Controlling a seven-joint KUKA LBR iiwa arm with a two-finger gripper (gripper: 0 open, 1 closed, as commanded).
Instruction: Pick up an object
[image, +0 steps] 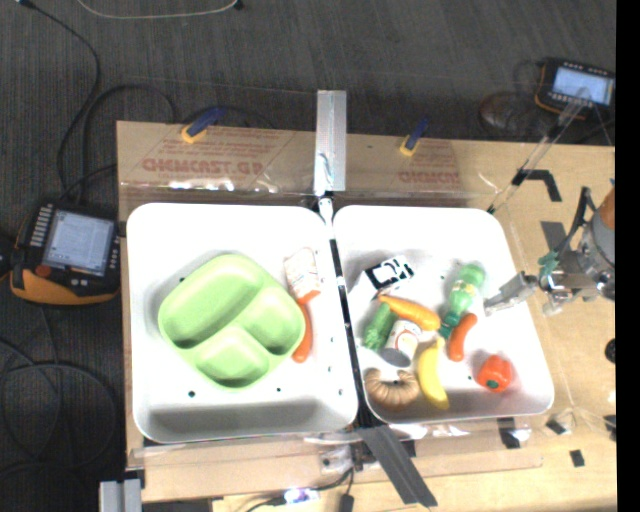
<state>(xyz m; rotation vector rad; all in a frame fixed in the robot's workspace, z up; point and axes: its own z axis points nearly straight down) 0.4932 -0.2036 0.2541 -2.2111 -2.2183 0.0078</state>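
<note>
Gripper (515, 292) position was the key fact: it hung at the right rim of the right bin (430, 218), apparently empty, though whether it was open or closed could not be told. Good practice would have been to pick a piece lying apart, such as the red pepper (494, 372) near the bin's right front corner, not the banana (432, 372) in the crowded pile. Bench (250, 160) was tan board, standing on dark carpet (60, 100) strewn with cables.

Glossy plastic green tray (232, 320) in smooth white bin (150, 400); matt wooden bench (480, 165).
</note>
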